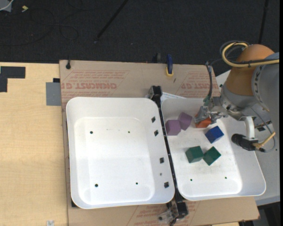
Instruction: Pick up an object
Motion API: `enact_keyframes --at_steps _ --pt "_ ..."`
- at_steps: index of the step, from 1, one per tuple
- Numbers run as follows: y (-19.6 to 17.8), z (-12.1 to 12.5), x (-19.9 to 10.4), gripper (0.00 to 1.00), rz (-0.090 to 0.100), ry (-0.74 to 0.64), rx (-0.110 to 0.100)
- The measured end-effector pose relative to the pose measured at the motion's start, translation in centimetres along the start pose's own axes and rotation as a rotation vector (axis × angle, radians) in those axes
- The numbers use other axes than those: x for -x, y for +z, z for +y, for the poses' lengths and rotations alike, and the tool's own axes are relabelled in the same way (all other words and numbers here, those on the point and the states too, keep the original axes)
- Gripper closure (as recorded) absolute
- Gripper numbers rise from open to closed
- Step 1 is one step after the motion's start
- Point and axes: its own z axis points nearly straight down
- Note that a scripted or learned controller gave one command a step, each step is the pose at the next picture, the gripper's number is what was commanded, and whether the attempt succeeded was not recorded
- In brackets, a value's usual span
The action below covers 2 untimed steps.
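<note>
a: where do you have the gripper (206, 116) right now?

b: you have it low in the right bin (247, 182), near that bin's far edge, with the grey arm (254, 86) reaching in from the right and its orange band (249, 60) above the wrist.

a: are the fingers open or closed?

b: you cannot tell from this view; the wrist hides most of them. there is a small orange-red object (203, 123) right at the tip, touching or just under the gripper, but you cannot see whether it sits between the fingers.

a: what else lies in that bin?

b: you have two purple blocks (178, 124) touching each other just left of the gripper, close to the divider between the bins. a blue cube (214, 134) sits just beside the gripper, toward the near side. two green cubes (203, 154) lie together nearer the middle of the bin, one tilted against the other.

a: and the left bin (80, 182)?

b: it sits beside the right one on the cardboard sheet (108, 79) that covers the bench (23, 149).
</note>
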Motion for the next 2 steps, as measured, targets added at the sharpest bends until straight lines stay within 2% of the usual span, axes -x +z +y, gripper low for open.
enact_keyframes --at_steps 1,2 --pt "-2.4 0.3 -5.3 1.0 -0.004 0.007 -0.025" --pt "-7.7 -0.8 -13.8 1.0 0.011 -0.007 -0.029"
